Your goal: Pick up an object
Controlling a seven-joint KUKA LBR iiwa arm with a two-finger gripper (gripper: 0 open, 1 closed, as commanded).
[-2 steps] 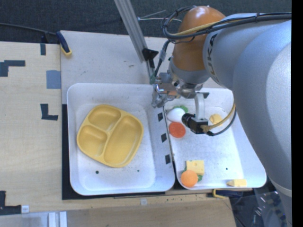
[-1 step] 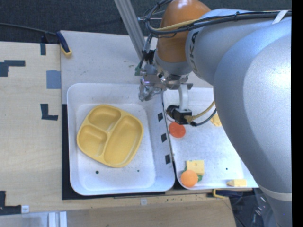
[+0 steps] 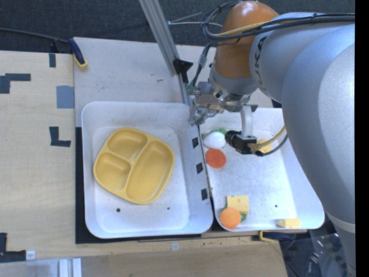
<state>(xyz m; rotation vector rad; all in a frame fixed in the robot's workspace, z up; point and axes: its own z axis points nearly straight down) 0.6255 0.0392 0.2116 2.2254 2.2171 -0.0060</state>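
- Nearest the camera, at the front of the right bin [image 3: 271,183], an orange ball [image 3: 230,217] lies touching a yellow block [image 3: 238,203]. A small yellow piece [image 3: 287,223] sits apart near the front right corner.
- In the left bin [image 3: 104,215], a yellow plate [image 3: 134,164] with three compartments lies flat, with nothing on it.
- Further back in the right bin, a red disc [image 3: 215,158] rests close to the wall [image 3: 203,178] between the bins. A white egg [image 3: 215,139] lies just behind it, and the two are nearly touching.
- Further back again, the gripper [image 3: 196,116] hangs over the far end of that wall, just beside the egg and apart from it. Whether it is spread or pressed together I cannot tell, because the wrist hides it. Nothing shows in its grasp.
- Behind it, the arm [image 3: 300,68] fills the right side and hides the bin's far corner.
- Judgement: the pick is not yet done, since every object rests on a bin floor. The egg and disc are the closest candidates. What is left is to come down on one, close on it and lift it clear.
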